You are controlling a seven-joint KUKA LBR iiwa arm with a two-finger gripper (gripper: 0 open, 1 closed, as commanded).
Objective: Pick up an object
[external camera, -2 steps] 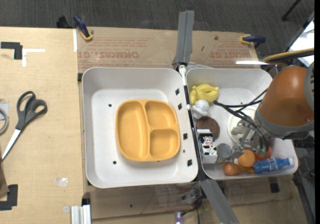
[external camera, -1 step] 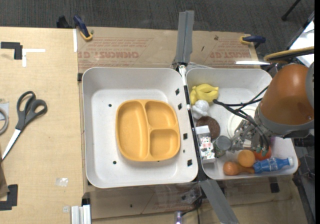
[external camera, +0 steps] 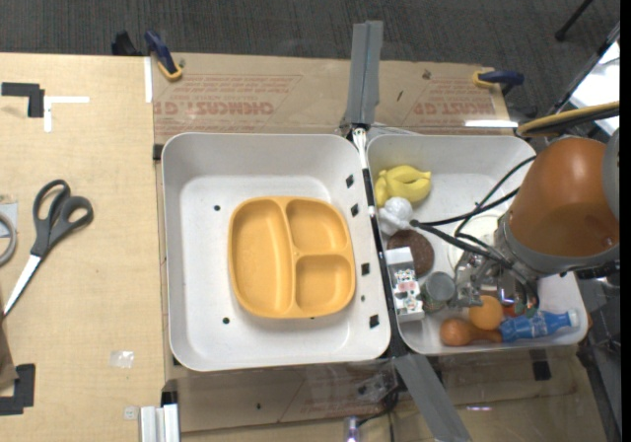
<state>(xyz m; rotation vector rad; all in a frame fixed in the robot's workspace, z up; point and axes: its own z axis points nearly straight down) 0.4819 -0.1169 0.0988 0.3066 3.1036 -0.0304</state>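
Wooden tabletop with 2 white bins side by side.
Scissors lie near the tabletop's left edge; the left bin holds a yellow 3-part tray. Along the right bin's front edge lie an orange ball and a blue bottle, a yellow toy nearer its back. Over the ball hang the jaws, their state hidden.

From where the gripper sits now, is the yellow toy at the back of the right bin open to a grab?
Probably yes. The yellow toy lies uncovered near the far wall of the right bin, with only a white ball touching its near side. The gripper is low over the clutter nearer the front, so it would have to lift and shift back.
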